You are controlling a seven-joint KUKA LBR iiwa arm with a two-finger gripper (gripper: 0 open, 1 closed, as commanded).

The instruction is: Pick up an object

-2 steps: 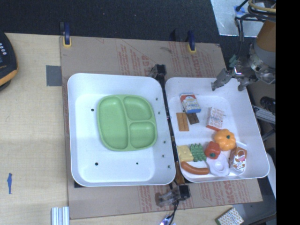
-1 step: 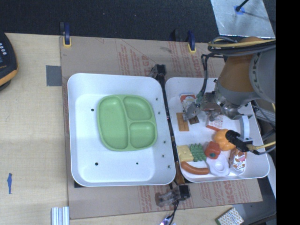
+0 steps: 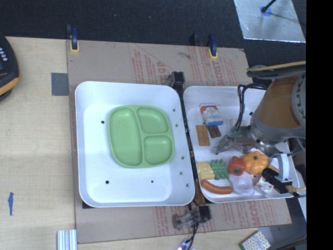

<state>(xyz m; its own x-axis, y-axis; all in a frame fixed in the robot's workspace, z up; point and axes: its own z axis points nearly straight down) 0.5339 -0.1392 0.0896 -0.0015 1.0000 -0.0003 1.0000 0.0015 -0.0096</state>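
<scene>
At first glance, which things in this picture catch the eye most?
The green divided plate stands out, lying alone in the middle of the left bin. Next comes the right bin, crowded with small toy foods, among them an orange pumpkin and a sausage. The arm reaches over that bin.

The arm has a broad orange band above a grey wrist (rounded, smooth-cased); a thin black cable loops alongside, and the gripper is dark metal.
</scene>
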